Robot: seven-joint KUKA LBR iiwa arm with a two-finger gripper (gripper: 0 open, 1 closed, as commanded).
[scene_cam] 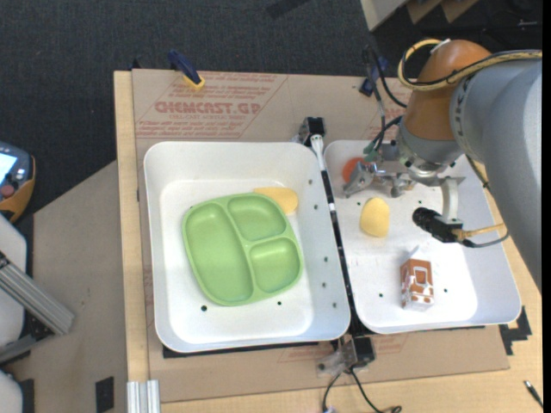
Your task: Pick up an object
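My gripper (377, 181) hangs over the back of the right bin (482, 312), under the grey wrist with the orange band. Its two fingers stand apart, open, with nothing between them. Just in front of it a yellow lemon-shaped object (374, 218) lies on the bin floor, apart from the fingers. A small red object (350, 169) sits at the gripper's left, partly hidden by the left finger. An orange and white box (416, 283) lies nearer the front of the same bin.
The left bin (164, 231) holds a green divided plate (243, 248) and a pale yellow piece (279, 199) at the plate's back right edge. A black cable end (433, 223) hangs beside the lemon-shaped object. A ridge (334, 231) separates the bins.
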